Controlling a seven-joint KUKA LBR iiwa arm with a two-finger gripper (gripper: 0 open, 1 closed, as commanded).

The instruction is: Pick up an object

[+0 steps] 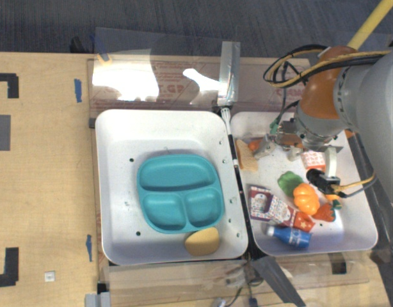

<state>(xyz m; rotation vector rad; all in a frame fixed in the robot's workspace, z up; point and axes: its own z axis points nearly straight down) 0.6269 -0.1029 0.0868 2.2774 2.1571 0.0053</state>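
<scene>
My gripper (292, 141) sits low in the right bin (363, 229), behind the orange ball (306, 197); pick apparently not done, grip state indeterminable.

Teal divided tray (179, 192) in the left white bin (113, 139), yellow sponge (202, 240) touching its near edge

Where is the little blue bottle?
In the camera view, the blue bottle lies on its side near the front edge of the right bin, just below the red packet and the orange ball.
</scene>
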